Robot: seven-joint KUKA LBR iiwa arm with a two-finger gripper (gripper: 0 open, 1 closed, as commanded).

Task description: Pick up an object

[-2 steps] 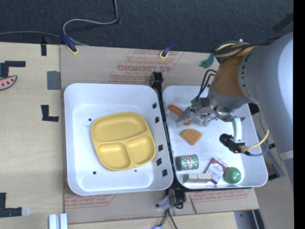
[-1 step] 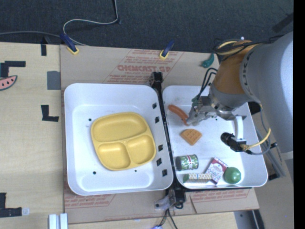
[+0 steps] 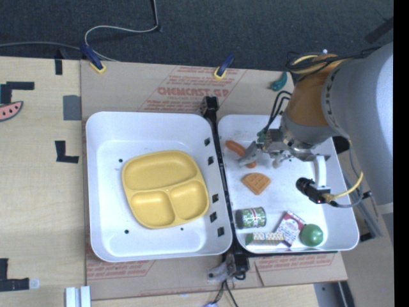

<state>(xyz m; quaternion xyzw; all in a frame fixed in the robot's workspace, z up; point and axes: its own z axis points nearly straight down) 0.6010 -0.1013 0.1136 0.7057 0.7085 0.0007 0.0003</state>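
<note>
My gripper (image 3: 263,158) hangs over the back of the right bin (image 3: 342,226), its fingers spread open with nothing between them. Just left of its left finger lies a small orange carrot-like piece (image 3: 234,148). A tan waffle-shaped cracker (image 3: 256,183) rests a little in front of the gripper. Along the front of that bin are a green-labelled can (image 3: 251,218) on its side, a long wafer bar (image 3: 264,238), a pink packet (image 3: 291,226) and a green ball (image 3: 311,235).
The left bin (image 3: 105,171) holds a yellow divided plate (image 3: 166,187). A black divider with clips (image 3: 217,171) runs between the bins. The grey arm with its orange band (image 3: 310,101) covers the right bin's back right corner. Cardboard lies under both bins.
</note>
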